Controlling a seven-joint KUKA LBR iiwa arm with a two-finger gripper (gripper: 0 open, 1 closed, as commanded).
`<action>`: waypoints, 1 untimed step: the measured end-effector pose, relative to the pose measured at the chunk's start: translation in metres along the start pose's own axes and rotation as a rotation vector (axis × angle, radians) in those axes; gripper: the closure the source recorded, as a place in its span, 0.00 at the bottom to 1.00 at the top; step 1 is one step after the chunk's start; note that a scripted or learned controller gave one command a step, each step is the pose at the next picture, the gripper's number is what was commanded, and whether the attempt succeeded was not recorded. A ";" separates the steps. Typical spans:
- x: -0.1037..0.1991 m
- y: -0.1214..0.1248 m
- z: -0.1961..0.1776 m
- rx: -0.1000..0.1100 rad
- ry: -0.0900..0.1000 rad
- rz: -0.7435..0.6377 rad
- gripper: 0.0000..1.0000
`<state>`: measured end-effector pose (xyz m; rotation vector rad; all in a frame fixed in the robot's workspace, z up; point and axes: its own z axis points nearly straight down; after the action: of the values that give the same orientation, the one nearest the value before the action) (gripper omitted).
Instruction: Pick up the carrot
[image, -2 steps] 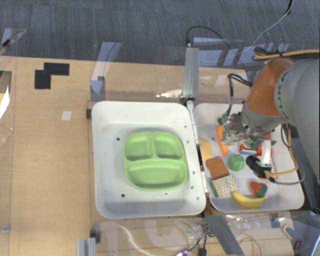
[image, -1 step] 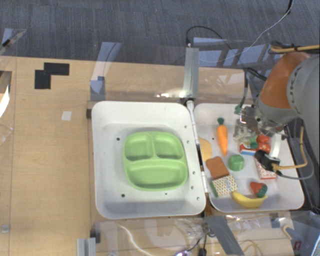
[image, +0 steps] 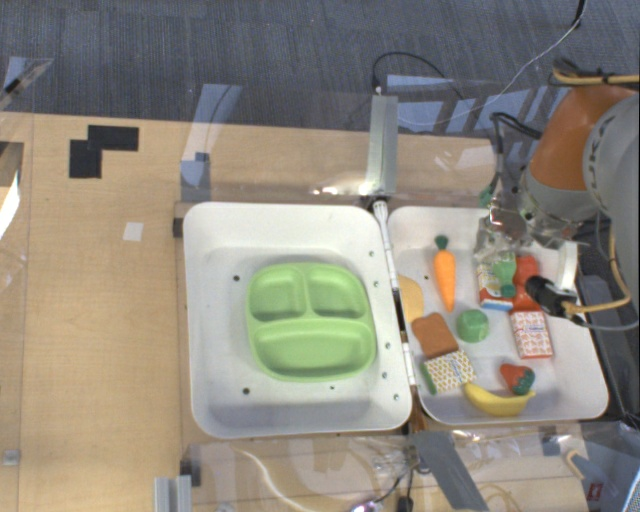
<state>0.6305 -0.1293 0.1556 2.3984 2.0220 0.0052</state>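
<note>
Carrot (image: 445, 279) lies lengthwise at upper left of the right bin (image: 590, 400); gripper (image: 497, 243) hovers just right, grip state indeterminable; recommend centring over the carrot's midsection before descending.

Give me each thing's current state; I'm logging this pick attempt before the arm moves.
carrot: lying flat in right bin, not gripped
gripper: above the bin's far right, apart from carrot
banana: lying at bin's near edge
green divided plate: upright in left bin
</note>
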 end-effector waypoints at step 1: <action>0.000 0.000 0.000 0.000 0.000 0.000 0.00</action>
<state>0.6305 -0.1291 0.1554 2.3985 2.0222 0.0047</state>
